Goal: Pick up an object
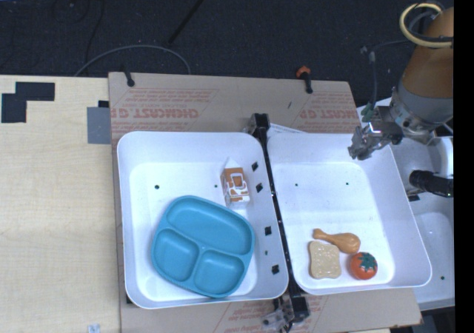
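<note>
Camera view: the gripper (361, 148), its state impossible to tell here, hangs over the right bin's (337, 176) far right rim, while the drumstick (338, 239), bread slice (324, 260) and tomato (364, 266) lie well apart from it, clustered near the front wall.

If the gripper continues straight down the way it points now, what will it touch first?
Most likely the bare white floor of the right bin, near its far right corner. The gripper points down there, and the drumstick, bread slice and tomato lie well nearer the camera. Depth is unclear; it could meet the rim.
</note>
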Available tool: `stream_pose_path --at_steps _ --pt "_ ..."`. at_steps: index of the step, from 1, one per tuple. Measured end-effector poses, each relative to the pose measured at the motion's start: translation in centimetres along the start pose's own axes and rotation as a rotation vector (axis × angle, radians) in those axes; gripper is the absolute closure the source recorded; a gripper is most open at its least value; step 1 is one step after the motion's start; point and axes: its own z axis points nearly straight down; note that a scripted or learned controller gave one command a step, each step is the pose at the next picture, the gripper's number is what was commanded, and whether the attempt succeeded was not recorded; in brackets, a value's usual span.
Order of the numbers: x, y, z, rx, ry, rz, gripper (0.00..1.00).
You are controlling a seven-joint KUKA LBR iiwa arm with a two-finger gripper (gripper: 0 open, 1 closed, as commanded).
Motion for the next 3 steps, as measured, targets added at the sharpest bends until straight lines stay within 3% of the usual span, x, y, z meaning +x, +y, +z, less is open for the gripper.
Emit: stream_pose_path --at_steps 1,3 --pt "-0.1 0.1 -5.3 0.000 0.000 -0.002 1.00" --pt "10.7 -0.7 -3.6 0.007 0.003 -0.003 1.00"
